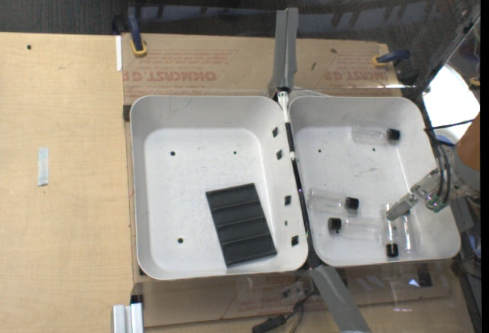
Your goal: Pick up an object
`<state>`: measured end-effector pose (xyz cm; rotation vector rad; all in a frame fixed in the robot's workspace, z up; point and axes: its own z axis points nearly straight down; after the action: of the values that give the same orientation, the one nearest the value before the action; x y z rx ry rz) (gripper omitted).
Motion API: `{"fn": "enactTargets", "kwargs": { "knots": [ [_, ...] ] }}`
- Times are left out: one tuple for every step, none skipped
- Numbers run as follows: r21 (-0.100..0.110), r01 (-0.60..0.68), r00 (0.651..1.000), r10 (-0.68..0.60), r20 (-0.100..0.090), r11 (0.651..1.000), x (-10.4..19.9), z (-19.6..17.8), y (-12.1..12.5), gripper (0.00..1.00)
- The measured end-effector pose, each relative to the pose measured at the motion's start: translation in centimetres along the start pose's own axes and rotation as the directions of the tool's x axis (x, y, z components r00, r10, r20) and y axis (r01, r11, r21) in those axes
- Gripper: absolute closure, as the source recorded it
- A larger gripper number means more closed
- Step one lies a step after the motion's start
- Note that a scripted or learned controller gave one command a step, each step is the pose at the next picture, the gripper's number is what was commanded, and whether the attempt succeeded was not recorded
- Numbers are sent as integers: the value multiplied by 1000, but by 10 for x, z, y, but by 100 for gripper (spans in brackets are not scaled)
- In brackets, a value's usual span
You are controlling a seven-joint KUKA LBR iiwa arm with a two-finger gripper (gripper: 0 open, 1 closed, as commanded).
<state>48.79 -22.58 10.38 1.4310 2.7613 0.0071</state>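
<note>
1. My pincer (399, 209) sits low in the right bin (328, 121), near the surface's right edge and towards its front.
2. I cannot tell how my pincer is set; the metal parts blur together at that spot.
3. Four clear vials with black caps lie in the right bin.
4. One vial (397, 238) lies just beside my pincer on the front side, its cap pointing to the front edge; whether I touch it, I cannot tell.
5. A second vial (353, 228) lies nearer the bin's middle front, cap towards the left.
6. A third vial (335, 203) lies just behind that one, cap towards the right.
7. The fourth vial (376, 135) rests well apart from the others, near the bin's back right corner.
8. In the left bin (153, 118), a dark ribbed block (241, 224) lies flat, tilted a little, near the front right corner of that bin.
9. The two bins stand side by side, touching along a grey divider (286, 49).
</note>
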Motion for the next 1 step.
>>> {"fn": "enactTargets", "kwargs": {
  "knots": [
    [5, -2, 1000, 2, -7, 1000, 0, -5, -1, 100]
  ]
}}
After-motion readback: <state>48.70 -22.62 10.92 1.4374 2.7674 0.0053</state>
